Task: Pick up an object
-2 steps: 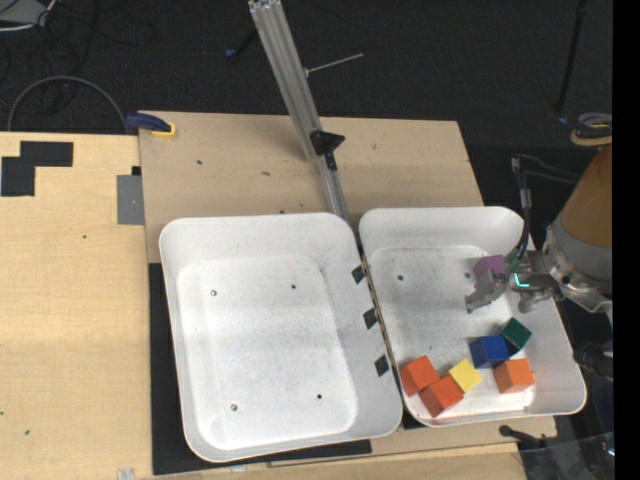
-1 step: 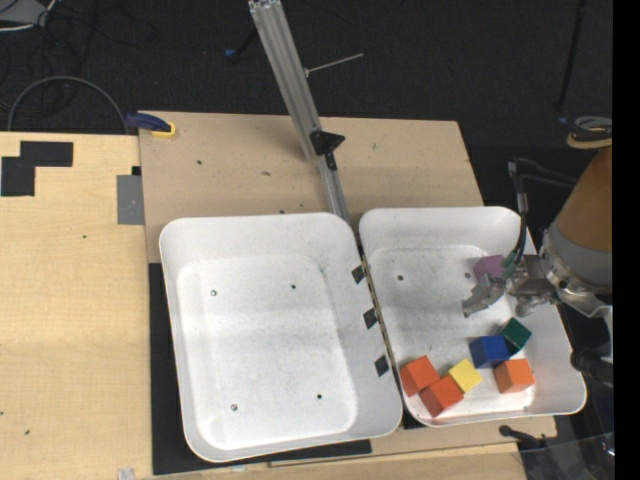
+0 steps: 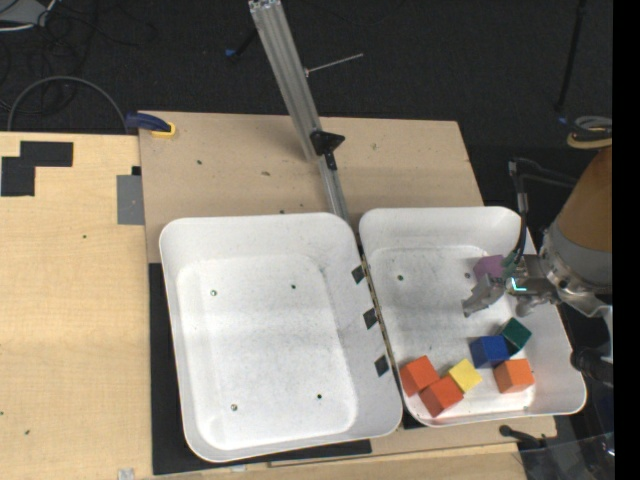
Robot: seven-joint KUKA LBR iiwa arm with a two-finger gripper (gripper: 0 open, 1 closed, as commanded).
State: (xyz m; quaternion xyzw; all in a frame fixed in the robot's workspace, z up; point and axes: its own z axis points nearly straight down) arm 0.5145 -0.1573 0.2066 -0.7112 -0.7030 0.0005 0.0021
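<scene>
You have two white bins: left bin (image 3: 200,258), right bin (image 3: 430,230). In the right bin count three orange blocks (image 3: 419,373) (image 3: 441,395) (image 3: 513,375), one yellow block (image 3: 465,375), one blue block (image 3: 490,350), one green block (image 3: 517,334), one purple block (image 3: 489,266) beside the gripper (image 3: 484,298). Finger spacing: cannot tell. No legible labels

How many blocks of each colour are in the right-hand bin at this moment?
Orange: 3 —
Yellow: 1
Blue: 1
Green: 1
Purple: 1, close by the gripper
Total: 7 blocks, all in the right bin
</scene>
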